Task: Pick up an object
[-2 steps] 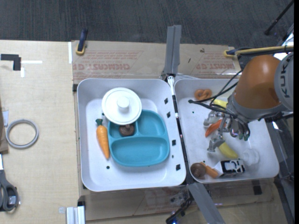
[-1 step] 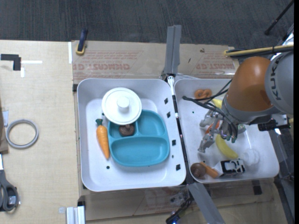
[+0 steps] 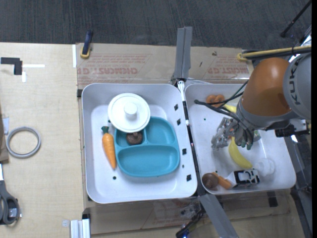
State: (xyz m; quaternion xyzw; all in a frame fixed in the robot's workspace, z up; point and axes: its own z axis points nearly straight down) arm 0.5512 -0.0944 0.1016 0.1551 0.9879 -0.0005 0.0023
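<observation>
Camera view looks down on 2 white bins. Over the right bin [image 3: 277, 175] the gripper [image 3: 233, 135] hangs low, its tip just above the banana [image 3: 239, 155]; whether its pincer is wide or narrow I cannot tell. Near the banana lie a brown ball [image 3: 210, 181] and a small black item [image 3: 246, 177]. The left bin [image 3: 94, 148] holds a blue tray [image 3: 148, 157], a white lid [image 3: 129, 112] and a carrot [image 3: 109, 149].

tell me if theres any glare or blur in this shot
Camera view: the white lid and the left bin's rim are bright, nearly washed out; the carrot and blue tray look sharp; the gripper is soft and hard to read over the banana.
</observation>
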